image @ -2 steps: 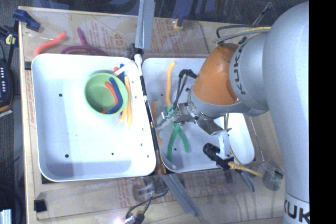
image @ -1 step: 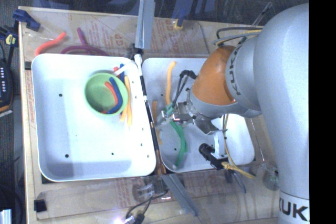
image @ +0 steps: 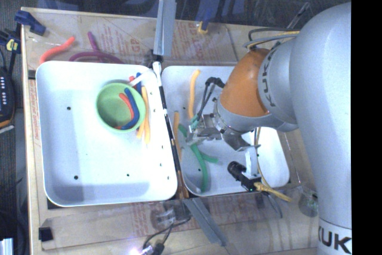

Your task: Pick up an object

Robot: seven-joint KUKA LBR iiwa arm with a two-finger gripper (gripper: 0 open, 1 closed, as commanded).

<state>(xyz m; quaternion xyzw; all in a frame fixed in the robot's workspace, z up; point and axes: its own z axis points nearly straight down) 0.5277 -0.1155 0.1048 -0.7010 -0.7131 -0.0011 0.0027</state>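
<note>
Smooth grey arm (image: 316, 92) over right bin (image: 276, 173); pincer (image: 194, 131) grip indiscernible, above thin green strip (image: 202, 165).

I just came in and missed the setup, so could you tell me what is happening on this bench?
A grey KUKA arm with an orange band is reaching into the right bin, its gripper low over the long green piece lying there. Nothing can be seen between its fingers. A yellow strip lies nearby in the same bin. The left bin holds a green bowl with some colourful pieces in and beside it.
</note>
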